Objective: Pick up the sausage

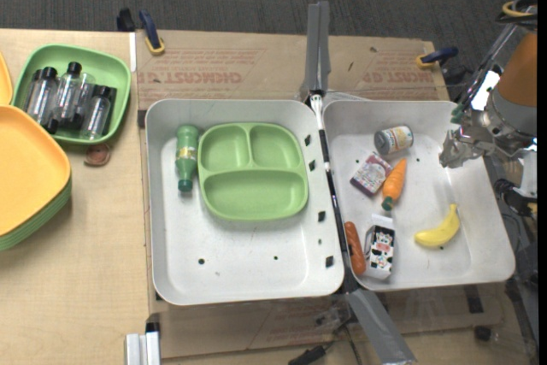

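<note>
Gripper (pixel 459 151) hangs at the right bin's (pixel 427 278) far right wall; at this slant we cannot tell its state, and we see nothing in it. Our target, the slim reddish-brown sausage (pixel 354 248), lies along that bin's left wall, touching the small black-and-white milk carton (pixel 380 250). We judge ourselves at the approach step. Next we must cross over the curved yellow banana (pixel 438 228) and descend beside the wall, probably a tight fit.

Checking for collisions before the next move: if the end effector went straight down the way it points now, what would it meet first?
Most likely bare bin floor. The end effector hangs over the right bin near its right wall, with the banana nearer the camera and the can to its left. Depth is unclear from one view.
</note>
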Tool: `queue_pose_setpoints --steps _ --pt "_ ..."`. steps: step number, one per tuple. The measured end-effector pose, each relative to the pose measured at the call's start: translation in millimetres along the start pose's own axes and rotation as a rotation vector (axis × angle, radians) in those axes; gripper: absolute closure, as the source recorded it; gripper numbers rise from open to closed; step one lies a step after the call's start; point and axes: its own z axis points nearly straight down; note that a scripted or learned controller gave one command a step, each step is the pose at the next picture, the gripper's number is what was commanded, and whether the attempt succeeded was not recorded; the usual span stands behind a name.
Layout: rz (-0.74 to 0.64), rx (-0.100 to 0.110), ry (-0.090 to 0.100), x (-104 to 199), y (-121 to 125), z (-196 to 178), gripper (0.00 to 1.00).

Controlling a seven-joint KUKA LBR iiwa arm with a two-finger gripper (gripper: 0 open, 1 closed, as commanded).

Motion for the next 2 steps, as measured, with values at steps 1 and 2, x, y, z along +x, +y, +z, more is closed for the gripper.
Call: queue_pose_setpoints --steps 1,2 --pt "-0.159 0.000 0.001 -5 -40 19 1.00" --pt "-0.105 -0.003 -0.001 14 59 -22 1.00"
